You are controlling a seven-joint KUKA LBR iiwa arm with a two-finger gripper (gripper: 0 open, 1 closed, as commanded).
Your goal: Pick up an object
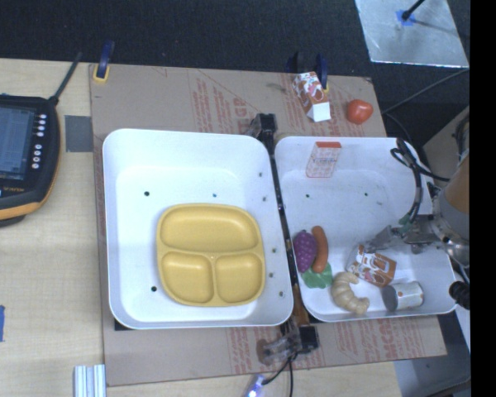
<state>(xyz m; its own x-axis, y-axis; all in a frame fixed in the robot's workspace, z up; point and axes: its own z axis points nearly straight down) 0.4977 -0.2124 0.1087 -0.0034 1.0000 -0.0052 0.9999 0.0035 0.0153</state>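
I see the gripper [394, 236] low over the right bin [347, 157], reaching in from the right edge, just above a small carton [372, 266]. I cannot tell the state of the claw, and nothing visibly sits in it. The carton lies flat near the bin's front right, close beside a croissant [348, 294] and a grey-capped white cylinder [404, 295]. I judge the carton light and fairly stiff, though its thin walls may dent under hard pressure; its printed faces look smooth and may slip. I would take hold across its narrower pair of sides, near the middle. The left bin [132, 180] holds a yellow divided tray [209, 253].
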